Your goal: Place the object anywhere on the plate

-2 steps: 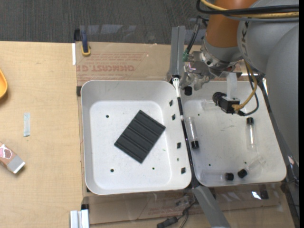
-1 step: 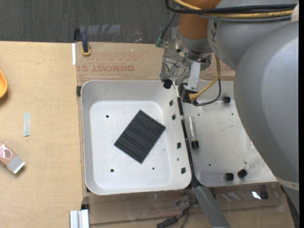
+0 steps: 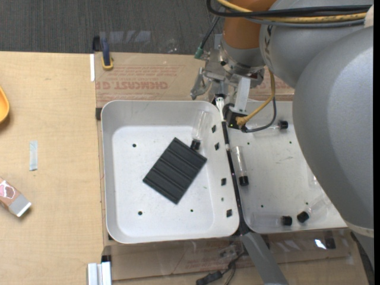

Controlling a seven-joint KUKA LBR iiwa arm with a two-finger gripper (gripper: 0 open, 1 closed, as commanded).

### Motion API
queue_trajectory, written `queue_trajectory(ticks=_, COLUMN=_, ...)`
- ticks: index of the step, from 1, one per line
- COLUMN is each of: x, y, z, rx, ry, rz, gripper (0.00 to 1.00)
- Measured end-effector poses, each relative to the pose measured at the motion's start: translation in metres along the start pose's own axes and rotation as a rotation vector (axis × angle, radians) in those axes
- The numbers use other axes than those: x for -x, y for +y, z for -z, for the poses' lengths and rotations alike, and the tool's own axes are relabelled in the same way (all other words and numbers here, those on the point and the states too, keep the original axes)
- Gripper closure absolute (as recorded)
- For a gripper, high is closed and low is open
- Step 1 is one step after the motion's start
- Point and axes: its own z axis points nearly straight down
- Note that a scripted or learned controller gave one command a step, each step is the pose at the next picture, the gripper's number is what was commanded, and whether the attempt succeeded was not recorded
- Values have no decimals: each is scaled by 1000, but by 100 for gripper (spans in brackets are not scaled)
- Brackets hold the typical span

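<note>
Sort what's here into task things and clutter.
Job: black ribbed plate; gripper.
Lying about: grey strip; red-and-white packet; orange thing at the bench edge; cardboard sheet.

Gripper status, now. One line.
Gripper: above the left bin's far right corner, near the black ribbed plate; open or closed cannot be told.

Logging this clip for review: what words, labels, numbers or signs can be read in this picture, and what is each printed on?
"CHEMCAST GP": red print, seen upside down, on the brown cardboard sheet behind the left bin; my best reading, the last letters are faint.
A second, smaller red line beneath it: too blurred to read.
The black ridged plate in that bin carries no visible text.
</note>
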Motion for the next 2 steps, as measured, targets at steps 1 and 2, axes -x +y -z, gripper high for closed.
queue_trajectory(ticks=1, x=-59, y=-15, z=20, rx=3, ry=1, rz=534, gripper=0)
queue_trajectory(ticks=2, x=-103, y=-27, z=-7, rx=2, ry=1, rz=849, gripper=0)
